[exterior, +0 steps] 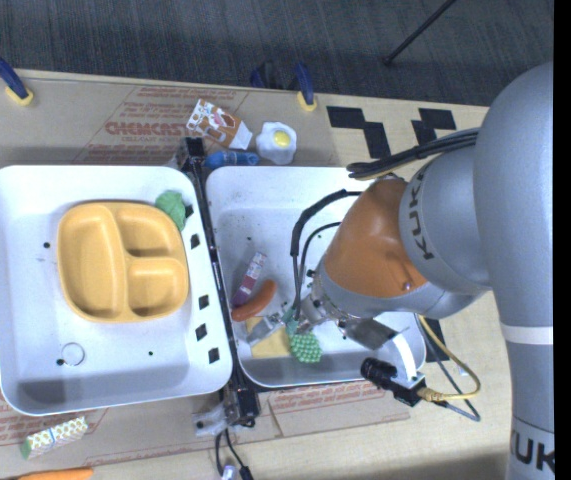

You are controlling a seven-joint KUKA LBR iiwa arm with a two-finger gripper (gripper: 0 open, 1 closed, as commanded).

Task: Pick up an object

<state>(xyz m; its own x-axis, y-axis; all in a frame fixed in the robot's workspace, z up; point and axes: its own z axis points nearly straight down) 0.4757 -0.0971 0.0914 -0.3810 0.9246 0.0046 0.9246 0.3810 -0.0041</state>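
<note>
The pincer [300,323] hangs low in the right bin [227,200], over a heap near the bin's front wall; the wrist hides its tips, so whether it is open or closed cannot be told. Beside it lie a green studded ball [305,347], a yellow wedge [275,345] and a sausage [253,301]. The left bin [5,268] holds a yellow tray [123,261].

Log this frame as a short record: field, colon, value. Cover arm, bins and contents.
arm: grey with orange band, reaching down into right bin
gripper: near bin's front, by green studded item
right bin contents: orange-red sausage-shaped item, yellow piece, small pink packet
left bin contents: yellow divided tray, green item at its corner
</note>
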